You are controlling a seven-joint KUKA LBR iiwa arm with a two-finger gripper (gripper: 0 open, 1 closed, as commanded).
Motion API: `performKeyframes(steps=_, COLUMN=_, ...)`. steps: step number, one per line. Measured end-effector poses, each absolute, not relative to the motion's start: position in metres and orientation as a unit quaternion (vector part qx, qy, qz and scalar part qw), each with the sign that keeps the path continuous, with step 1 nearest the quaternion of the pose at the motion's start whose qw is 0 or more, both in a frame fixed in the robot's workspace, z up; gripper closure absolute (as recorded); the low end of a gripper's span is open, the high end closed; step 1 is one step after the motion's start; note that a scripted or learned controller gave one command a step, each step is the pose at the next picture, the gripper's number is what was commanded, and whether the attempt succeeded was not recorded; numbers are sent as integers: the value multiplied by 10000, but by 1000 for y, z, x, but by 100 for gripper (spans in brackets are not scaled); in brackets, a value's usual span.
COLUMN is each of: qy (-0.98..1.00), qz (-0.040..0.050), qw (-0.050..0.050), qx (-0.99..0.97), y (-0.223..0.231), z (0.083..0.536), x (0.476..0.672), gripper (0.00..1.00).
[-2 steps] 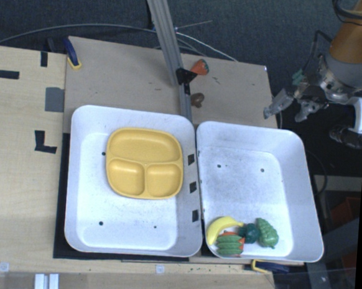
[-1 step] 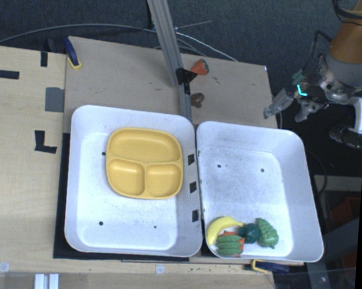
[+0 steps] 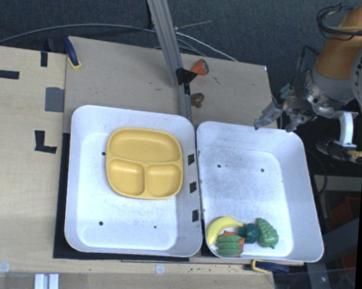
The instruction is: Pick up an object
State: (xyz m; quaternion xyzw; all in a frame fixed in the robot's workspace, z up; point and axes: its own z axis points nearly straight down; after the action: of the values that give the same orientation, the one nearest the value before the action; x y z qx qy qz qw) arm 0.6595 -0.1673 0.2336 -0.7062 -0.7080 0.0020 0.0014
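**Arm poised at the far corner of the right bin**

Camera view: Two shallow white bins sit side by side on the surface (image 3: pixel 130 74). The left bin (image 3: pixel 81 183) holds a yellow divided plate (image 3: pixel 145 163) lying flat in its far half. The right bin (image 3: pixel 253 177) holds a small cluster at its near edge: a yellow banana (image 3: pixel 219 227), a green-and-orange vegetable toy (image 3: pixel 229 244) just beside it, and a green leafy toy (image 3: pixel 266 233) (the three touch or nearly touch). The pincer (image 3: pixel 276 119) hangs over the right bin's far right corner, well apart from the cluster, its fingers spread and grasping nothing. The grey and orange arm (image 3: pixel 341 53) enters from the right.
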Motion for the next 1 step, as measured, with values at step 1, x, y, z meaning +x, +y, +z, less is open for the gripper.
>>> performKeyframes(steps=1, qy=-7080, qz=25, qw=22, qx=-7062, y=-164, z=185, x=650, gripper=0)
